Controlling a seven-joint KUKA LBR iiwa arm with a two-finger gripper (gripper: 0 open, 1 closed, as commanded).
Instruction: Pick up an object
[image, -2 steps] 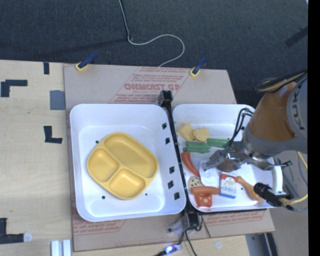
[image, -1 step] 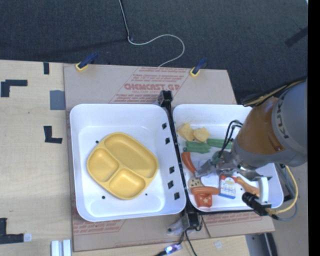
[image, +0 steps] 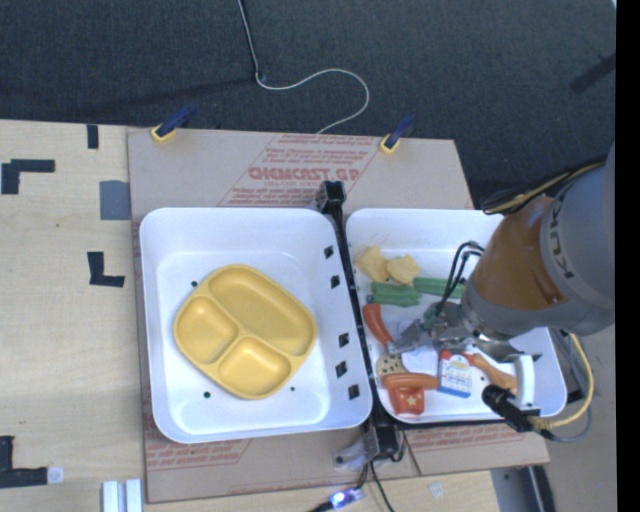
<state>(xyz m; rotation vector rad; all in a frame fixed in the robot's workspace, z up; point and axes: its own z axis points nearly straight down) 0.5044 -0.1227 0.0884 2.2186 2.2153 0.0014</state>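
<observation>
The grey arm (image: 560, 260) is reaching into the right bin (image: 450, 222), its gripper (image: 420, 335) hanging low over the toy food with nothing between its spread metal fingers, so the pick is not yet made. In the left bin (image: 165, 240) a glossy yellow three-compartment plate (image: 245, 330) is lying. Near the gripper are lying a green bean pod (image: 410, 292), an orange chilli (image: 375, 325) and a red strawberry-like piece (image: 408, 398).

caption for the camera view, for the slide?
KUKA arm's gripper lowered among small toys in the right bin; yellow divided plate sits in the left bin.
</observation>
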